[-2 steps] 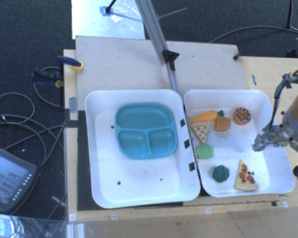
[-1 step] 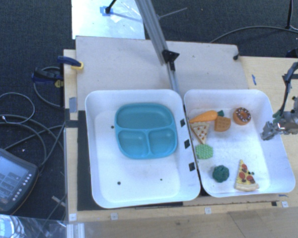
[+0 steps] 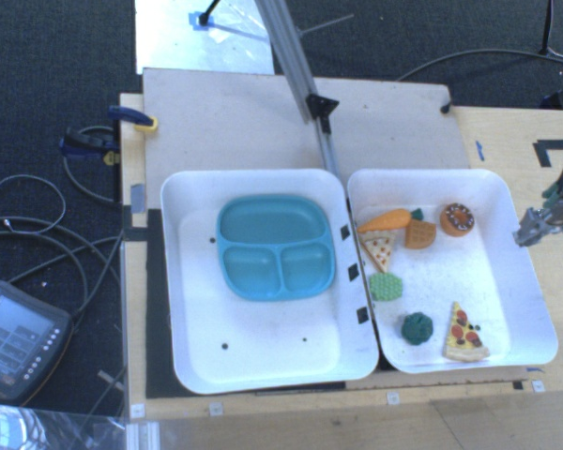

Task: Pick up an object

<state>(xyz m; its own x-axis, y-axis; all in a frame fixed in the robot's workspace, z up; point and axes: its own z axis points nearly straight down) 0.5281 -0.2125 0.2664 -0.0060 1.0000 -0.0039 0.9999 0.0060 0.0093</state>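
Note:
The right white bin (image 3: 524, 279) holds several toy foods: an orange carrot (image 3: 386, 220), a brown cracker-like piece (image 3: 419, 234), a chocolate donut (image 3: 457, 219), a small pizza slice (image 3: 379, 249), a light green bumpy piece (image 3: 387, 287), a dark green broccoli (image 3: 417, 328) and a larger pizza slice (image 3: 464, 334). My gripper (image 3: 535, 229) hangs at the frame's right edge, just outside the right bin's right rim, with nothing seen between its fingers. It is small and partly cut off.
The left white bin (image 3: 197, 345) holds a blue three-compartment plate (image 3: 275, 248). A metal pole (image 3: 296, 59) slants down to the seam between the bins. Cables and a teach pendant (image 3: 17, 337) lie on the floor at left.

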